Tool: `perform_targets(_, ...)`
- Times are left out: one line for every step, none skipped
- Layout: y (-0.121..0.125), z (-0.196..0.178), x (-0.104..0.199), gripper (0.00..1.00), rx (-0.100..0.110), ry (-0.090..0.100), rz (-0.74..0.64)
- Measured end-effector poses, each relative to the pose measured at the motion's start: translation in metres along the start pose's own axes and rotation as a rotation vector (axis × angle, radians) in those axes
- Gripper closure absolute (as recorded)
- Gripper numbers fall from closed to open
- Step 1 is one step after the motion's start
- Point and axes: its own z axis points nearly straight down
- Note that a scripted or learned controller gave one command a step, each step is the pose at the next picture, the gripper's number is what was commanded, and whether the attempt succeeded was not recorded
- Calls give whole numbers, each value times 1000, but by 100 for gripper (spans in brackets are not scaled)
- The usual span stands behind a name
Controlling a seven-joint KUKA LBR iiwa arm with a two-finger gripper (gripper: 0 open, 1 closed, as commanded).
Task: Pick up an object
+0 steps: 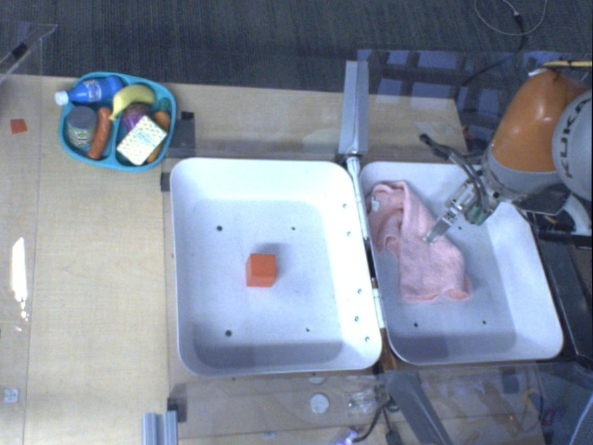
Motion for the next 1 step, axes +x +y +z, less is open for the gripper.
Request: perform_targets(-58,-1,12,0,2,0,171)
